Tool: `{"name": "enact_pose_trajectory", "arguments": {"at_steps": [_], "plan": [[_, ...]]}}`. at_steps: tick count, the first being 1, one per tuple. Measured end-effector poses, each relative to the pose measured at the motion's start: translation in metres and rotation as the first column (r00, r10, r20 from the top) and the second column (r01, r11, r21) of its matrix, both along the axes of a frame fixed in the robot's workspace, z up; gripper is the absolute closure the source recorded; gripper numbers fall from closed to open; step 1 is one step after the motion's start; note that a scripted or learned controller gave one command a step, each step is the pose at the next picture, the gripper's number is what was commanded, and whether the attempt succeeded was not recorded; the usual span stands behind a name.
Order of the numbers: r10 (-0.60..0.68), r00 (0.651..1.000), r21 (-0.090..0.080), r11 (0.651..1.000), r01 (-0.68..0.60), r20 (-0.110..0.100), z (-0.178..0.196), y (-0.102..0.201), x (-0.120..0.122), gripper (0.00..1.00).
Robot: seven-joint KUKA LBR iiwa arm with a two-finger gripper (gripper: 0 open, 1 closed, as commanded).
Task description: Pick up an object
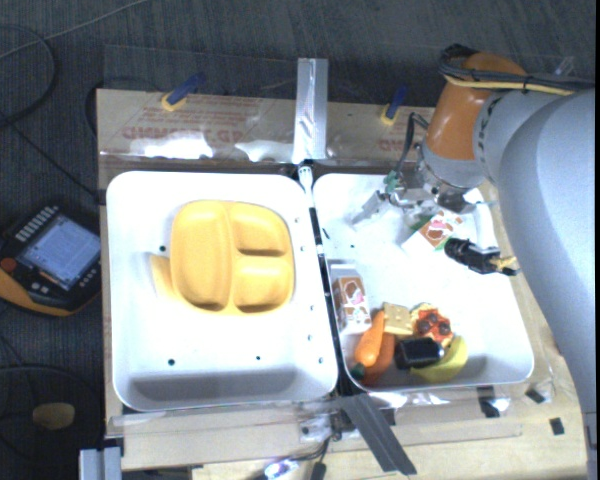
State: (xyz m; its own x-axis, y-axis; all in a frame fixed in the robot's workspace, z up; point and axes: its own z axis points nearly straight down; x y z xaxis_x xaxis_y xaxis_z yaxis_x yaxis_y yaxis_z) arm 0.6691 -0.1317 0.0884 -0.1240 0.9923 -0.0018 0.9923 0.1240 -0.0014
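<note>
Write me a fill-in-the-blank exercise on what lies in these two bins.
1. The yellow divided tray lies in the ____ bin.
2. The toy carrot is ____ in colour.
3. The claw hangs over the ____ bin.
4. The banana lies near that bin's ____ edge.

Missing words: left; orange; right; front

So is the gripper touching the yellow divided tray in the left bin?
Apart. The camera view shows the gripper over the right bin, with the bins' rims between it and the yellow divided tray.
</note>
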Motion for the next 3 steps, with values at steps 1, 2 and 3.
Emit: {"name": "enact_pose_trajectory", "arguments": {"at_steps": [1, 2, 3], "plan": [[-0.076, 0.997, -0.003, 0.997, 0.076, 0.012, 0.000, 0.012, -0.053, 0.00], [-0.067, 0.998, -0.003, 0.998, 0.067, 0.017, 0.001, 0.020, -0.110, 0.00], [-0.058, 0.998, -0.004, 0.998, 0.059, 0.021, 0.002, 0.019, -0.177, 0.00]]}}
